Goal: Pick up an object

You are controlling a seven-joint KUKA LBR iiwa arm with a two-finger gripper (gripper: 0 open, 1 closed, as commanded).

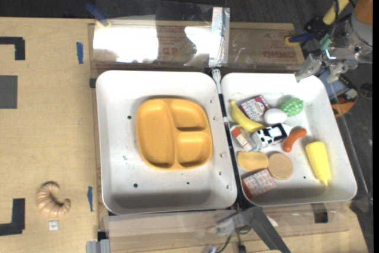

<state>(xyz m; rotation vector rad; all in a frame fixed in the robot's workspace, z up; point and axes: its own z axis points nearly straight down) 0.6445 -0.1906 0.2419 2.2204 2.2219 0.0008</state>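
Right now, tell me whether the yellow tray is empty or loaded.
Empty: all three compartments of the yellow tray show bare yellow, with nothing lying in them.

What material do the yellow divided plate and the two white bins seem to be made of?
Yellow divided plate: probably moulded plastic, matte, with soft rounded compartment edges. Left bin and right bin: likely thin formed plastic, smooth, slightly glossy, with rounded corners.

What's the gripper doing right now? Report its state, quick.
Gripper: cannot be told; it sits above the back right corner of the right bin, nothing seen in it.
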